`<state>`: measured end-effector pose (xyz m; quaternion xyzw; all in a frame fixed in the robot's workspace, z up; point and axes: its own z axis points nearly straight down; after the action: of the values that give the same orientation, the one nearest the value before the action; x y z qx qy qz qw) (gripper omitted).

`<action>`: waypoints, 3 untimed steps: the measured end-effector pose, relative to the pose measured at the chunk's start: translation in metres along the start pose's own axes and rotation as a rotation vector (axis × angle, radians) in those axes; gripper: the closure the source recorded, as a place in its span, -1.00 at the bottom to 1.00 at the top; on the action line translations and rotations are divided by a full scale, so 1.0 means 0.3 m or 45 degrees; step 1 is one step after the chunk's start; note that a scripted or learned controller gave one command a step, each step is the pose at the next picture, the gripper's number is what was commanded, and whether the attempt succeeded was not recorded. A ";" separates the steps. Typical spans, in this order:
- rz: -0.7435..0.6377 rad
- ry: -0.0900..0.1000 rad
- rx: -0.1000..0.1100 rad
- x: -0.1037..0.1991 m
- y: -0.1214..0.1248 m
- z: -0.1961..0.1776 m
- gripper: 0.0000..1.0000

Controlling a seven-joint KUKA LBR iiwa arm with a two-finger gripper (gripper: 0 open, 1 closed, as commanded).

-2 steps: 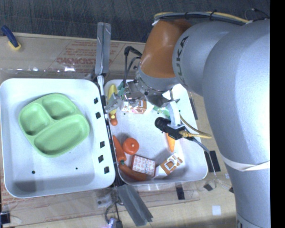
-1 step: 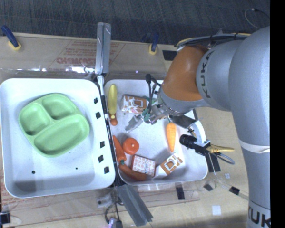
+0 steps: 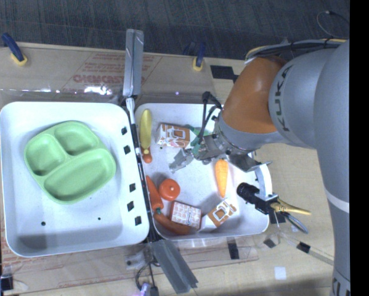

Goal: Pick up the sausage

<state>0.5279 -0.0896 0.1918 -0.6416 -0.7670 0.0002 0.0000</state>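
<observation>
The sausage (image 3: 167,226) is a dark red-brown curved piece lying along the front wall of the right bin (image 3: 258,224). A small printed carton (image 3: 185,214) rests partly on top of it. My gripper (image 3: 180,159) hangs over the middle of the right bin, behind the sausage and apart from it. It is open, with nothing between its fingers. The arm's orange band and grey body cover the bin's right rear part.
Around the gripper lie a yellow banana (image 3: 146,128), a printed box (image 3: 174,135), an orange carrot (image 3: 221,176), a red tomato (image 3: 169,190), a red-orange piece (image 3: 153,193) and a second small carton (image 3: 223,211). The left bin (image 3: 12,227) holds a green divided plate (image 3: 70,160).
</observation>
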 end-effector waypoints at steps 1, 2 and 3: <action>-0.240 -0.001 -0.005 -0.109 -0.075 0.220 -1.00; -0.099 0.000 0.000 -0.157 0.043 0.264 -1.00; 0.038 0.003 0.005 -0.056 -0.020 0.335 -1.00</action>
<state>0.5250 -0.1070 0.0913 -0.6531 -0.7572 0.0009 0.0020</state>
